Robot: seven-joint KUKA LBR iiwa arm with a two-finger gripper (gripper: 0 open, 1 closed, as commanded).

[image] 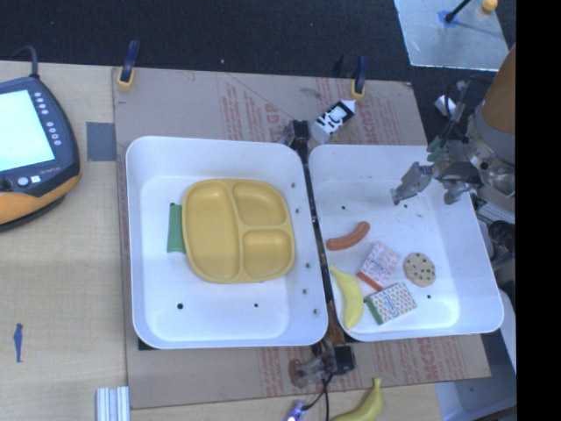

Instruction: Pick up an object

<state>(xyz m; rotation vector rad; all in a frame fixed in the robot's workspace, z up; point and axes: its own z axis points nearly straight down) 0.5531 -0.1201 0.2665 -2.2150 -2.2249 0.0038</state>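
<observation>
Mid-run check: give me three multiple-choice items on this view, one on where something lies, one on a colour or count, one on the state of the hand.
1. Where does the yellow divided plate lie?
A. in the left bin
B. in the right bin
C. on the bare bench

2. What colour is the banana in the right bin?
A. green
B. yellow
C. red

3. How is the hand now?
A. clamped on the cookie
C. clamped on the sausage
B. over the right bin with nothing between its fingers

Key: 1 A, the plate sits inside the left bin. 2 B, it is yellow, beside the sausage. 3 B, the cookie and sausage lie apart from it.
</observation>
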